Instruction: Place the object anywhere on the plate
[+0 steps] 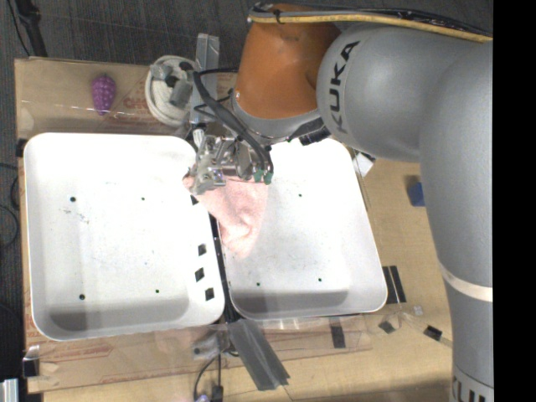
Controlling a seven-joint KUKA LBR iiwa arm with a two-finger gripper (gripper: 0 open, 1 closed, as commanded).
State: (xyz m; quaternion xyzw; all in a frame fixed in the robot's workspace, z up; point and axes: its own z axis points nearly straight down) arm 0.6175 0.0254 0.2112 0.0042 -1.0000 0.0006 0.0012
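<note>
Pink cloth (240, 212) hung from the tool (224, 167), its top bunched between the fingers, which were clamped on it, and its long axis trailing toward five o'clock. No plate could be made out. Largest was the grey arm (402, 82), reaching in from three o'clock. The left bin (109, 224) lay at nine o'clock, bare but for dark specks; the right bin (318, 241) at three o'clock sat under the cloth's lower end. A purple object (103, 93) lay on the desk (50, 82) at eleven o'clock.
</note>
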